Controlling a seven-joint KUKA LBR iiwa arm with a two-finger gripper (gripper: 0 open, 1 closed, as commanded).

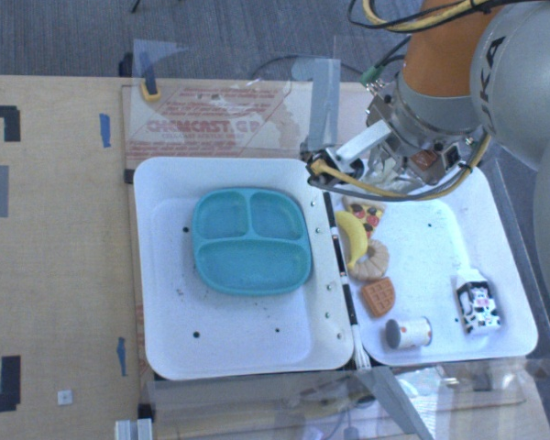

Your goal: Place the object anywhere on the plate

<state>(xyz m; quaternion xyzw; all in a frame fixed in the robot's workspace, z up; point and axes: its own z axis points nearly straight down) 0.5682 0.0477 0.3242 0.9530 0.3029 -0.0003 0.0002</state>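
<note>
A teal divided plate (252, 242) lies in the left white bin (165, 328). In the right bin (495, 246) a yellow banana (354, 235) lies by the left wall, beside a pizza slice (370, 215), a tan cookie (374, 261) and a small waffle (379, 297). A grey can (407, 332) lies on its side near the front, and a black-and-white milk carton (478, 304) sits at the right. My gripper (405, 165) hangs over the back of the right bin, just behind the banana, largely hidden under the wrist and cables.
The ridge where the two bins meet (339, 273) runs between the plate and the objects. A taped clear sheet (211, 126) lies behind the left bin. The grey arm with its orange band (458, 35) covers the upper right.
</note>
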